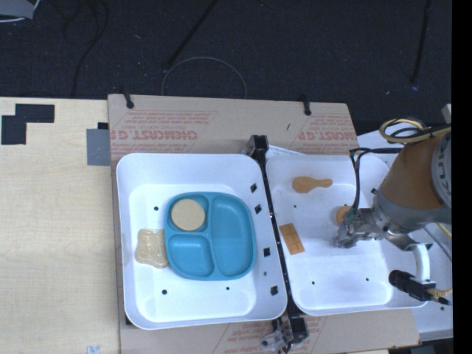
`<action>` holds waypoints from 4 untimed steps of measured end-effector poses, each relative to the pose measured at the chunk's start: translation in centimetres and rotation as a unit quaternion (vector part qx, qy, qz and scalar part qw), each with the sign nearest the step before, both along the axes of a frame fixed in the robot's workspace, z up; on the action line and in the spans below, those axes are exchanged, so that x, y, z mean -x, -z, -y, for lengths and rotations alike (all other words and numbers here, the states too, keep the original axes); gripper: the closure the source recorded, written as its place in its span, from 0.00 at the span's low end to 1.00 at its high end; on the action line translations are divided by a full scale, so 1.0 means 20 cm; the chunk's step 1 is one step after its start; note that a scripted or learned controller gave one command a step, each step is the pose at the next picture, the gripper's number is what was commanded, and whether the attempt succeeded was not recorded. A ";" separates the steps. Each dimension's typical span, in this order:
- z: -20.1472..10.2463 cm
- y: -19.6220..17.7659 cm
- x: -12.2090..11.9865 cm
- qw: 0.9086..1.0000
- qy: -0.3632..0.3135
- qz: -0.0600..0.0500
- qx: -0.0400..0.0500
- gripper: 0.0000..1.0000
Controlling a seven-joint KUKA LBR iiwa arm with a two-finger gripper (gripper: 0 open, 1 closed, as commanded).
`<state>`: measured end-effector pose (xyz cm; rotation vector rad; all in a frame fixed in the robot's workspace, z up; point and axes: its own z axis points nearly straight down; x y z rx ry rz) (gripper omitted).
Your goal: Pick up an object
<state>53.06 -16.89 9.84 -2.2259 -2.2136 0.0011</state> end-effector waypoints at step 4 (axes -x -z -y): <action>-0.20 -0.67 0.02 1.000 -0.006 0.000 -0.001 1.00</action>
